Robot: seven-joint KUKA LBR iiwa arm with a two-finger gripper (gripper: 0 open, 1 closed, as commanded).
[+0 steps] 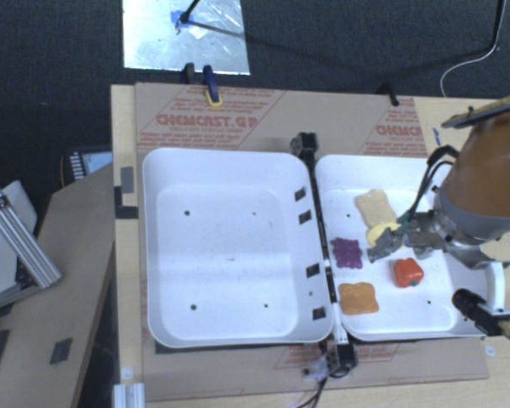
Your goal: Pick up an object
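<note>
A: Start at the left bin (166, 253) on the bench (238, 113). Pass over it; look to the right bin (433, 308) for something to pick.

B: Agreed. Moving right, note the purple piece (347, 252) just past the divider, and the orange lump (358, 297) nearer the front edge. Lying flat, both of them, and apart from each other.

A: Then mark the pale tan block (374, 205) farther back, with a small yellow piece (381, 231) just beside its near end.

B: See the end effector (385, 246) right there, low over the yellow piece and close to the purple one. Cannot tell whether spread or pressed together; too blurred and dark against the wrist.

A: So treat nothing as held. Cannot tell whether touching the yellow piece or merely above it.

B: Judging by position, take the yellow piece as the target. Centre over it before closing, and keep clear of the tan block's end to avoid nudging both at once.

A: Come down straight, too. Probably light and small, so likely to skid across the smooth white floor if clipped from one side.

B: Farther right, leave the red piece (408, 272) alone; sitting near the wrist, easy to bump on a sideways sweep.

A: Lift slowly afterwards, and check for something actually pinched before counting it done.
</note>
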